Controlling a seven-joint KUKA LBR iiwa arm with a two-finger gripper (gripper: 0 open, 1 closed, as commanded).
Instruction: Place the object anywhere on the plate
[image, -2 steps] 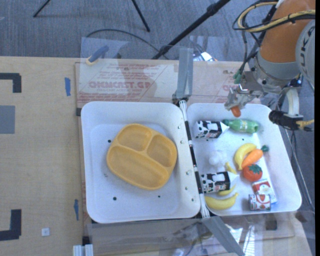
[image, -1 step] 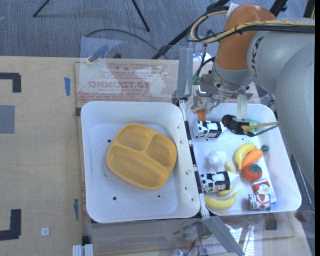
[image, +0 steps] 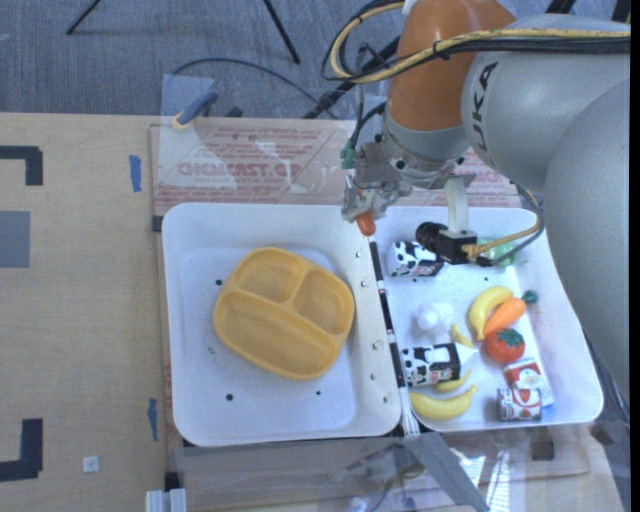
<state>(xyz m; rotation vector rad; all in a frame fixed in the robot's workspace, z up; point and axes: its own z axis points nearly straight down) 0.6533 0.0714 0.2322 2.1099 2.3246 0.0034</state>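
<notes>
1. nearest, the right bin (image: 570, 400) holds a banana (image: 443, 403), a red-and-white carton (image: 524, 390) and a black-and-white cow toy (image: 430, 363).
2. further back lie a tomato (image: 506, 344), a carrot (image: 505, 311), a second banana (image: 484, 306), a white lump (image: 434, 318) and a second cow toy (image: 413, 259): two bananas, two cows, one of each other thing.
3. the one yellow plate (image: 284, 312) lies in the left bin (image: 190, 400), well apart from the toys.
4. farthest, the claw (image: 362, 208) hangs over the far end of the divider; i cannot tell whether it is spread or pinching, though something small and orange shows at its tip.
5. my judgement: settle squarely above one toy, close on it, then lift and cross left to the plate.
</notes>
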